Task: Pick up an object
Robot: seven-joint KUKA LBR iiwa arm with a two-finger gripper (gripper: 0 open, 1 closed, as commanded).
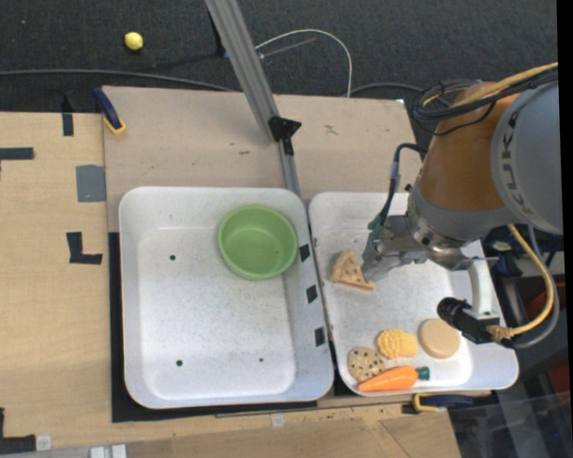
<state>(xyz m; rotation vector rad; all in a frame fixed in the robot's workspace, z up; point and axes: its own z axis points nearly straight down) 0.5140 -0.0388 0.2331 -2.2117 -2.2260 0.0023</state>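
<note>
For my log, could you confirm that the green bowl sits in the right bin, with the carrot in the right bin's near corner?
Not quite: the camera view shows the bowl in the left bin. The carrot does lie in the right bin's near corner.

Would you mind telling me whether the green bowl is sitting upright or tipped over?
Upright. The green bowl rests in the left bin with its round rim facing up and its inside open to the camera.

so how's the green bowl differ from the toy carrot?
The green bowl is round, hollow and green; the toy carrot is long, thin and orange. The bowl sits alone in the left bin, far corner; the carrot lies flat at the right bin's near edge, beside other toy food. Both lie untouched.
</note>
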